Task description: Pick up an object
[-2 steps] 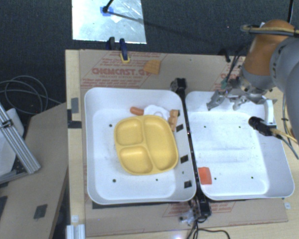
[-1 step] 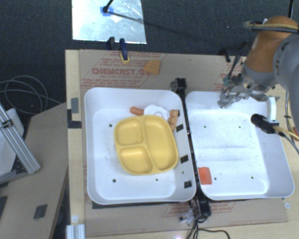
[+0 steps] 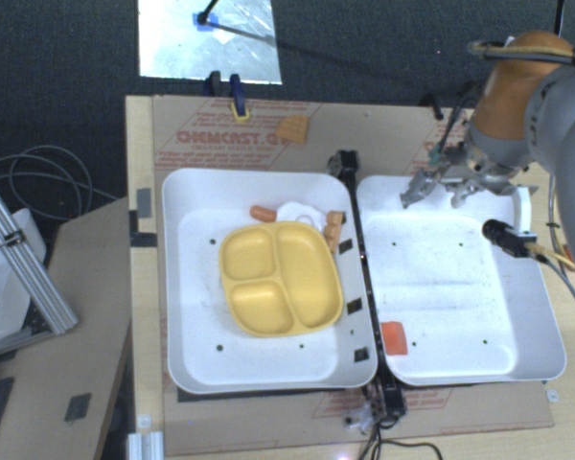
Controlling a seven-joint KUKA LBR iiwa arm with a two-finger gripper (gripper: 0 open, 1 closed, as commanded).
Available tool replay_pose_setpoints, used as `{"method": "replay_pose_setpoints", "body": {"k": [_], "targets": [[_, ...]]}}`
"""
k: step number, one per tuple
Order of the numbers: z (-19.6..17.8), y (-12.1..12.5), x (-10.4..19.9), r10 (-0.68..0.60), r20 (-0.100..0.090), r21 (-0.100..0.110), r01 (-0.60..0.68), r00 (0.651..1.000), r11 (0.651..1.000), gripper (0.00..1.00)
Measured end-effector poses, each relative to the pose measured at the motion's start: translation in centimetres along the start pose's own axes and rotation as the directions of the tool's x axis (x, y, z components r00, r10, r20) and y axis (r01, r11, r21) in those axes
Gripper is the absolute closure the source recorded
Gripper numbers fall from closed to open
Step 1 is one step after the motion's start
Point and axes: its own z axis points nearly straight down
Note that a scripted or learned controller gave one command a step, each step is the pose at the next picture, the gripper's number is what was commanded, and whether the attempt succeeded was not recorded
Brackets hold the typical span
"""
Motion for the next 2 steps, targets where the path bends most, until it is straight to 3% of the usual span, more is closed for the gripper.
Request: {"method": "replay_pose_setpoints", "body": {"k": [1, 2], "targets": [[0.7, -0.1, 1.0, 0.002, -0.001, 0.004, -0.002, 1.0, 1.0, 0.0], [-4.0, -4.5, 4.5, 0.0, -0.002, 0.003, 0.0, 1.0, 1.0, 0.0]]}}
